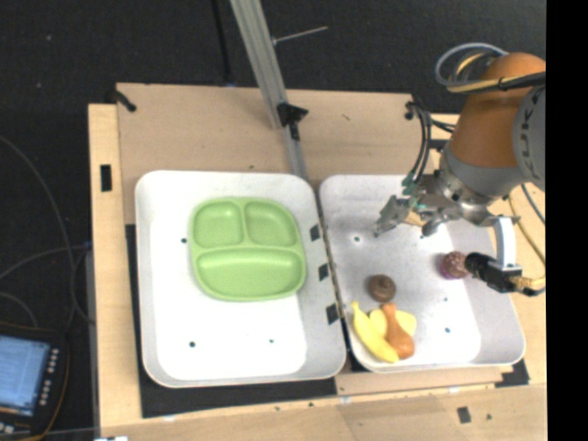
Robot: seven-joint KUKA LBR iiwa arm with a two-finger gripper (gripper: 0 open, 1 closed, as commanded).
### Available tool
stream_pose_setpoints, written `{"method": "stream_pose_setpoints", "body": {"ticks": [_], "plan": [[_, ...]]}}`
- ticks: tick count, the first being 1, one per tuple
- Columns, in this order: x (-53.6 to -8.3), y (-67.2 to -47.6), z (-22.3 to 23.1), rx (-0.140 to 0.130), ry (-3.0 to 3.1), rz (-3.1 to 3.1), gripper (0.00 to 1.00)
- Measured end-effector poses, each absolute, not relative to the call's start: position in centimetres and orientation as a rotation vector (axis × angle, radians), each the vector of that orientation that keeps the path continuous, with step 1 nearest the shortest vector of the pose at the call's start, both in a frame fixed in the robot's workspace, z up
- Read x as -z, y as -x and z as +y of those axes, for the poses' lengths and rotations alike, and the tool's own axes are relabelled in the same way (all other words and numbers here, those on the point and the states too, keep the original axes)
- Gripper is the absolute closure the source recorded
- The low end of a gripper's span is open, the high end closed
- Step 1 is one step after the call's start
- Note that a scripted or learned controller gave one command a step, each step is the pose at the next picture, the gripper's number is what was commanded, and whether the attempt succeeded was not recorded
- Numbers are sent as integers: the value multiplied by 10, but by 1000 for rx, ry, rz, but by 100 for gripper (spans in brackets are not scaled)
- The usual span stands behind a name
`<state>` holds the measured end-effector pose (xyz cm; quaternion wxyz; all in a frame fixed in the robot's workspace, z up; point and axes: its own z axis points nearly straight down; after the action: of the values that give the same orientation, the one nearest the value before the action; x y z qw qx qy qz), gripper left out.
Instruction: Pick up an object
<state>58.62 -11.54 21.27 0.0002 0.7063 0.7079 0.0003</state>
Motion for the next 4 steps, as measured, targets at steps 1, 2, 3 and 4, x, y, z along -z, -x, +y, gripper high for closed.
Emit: {"method": "stream_pose_setpoints", "body": {"ticks": [1,2,3,4], "plan": [[-213,-586,-115,-2,-2219,2223,0],[-150,-588,-114,6,-2224,2222,0],[-98,-587,-115,6,-2225,2221,0],[-112,-589,-116,-2,-2228,2211,100]]}}
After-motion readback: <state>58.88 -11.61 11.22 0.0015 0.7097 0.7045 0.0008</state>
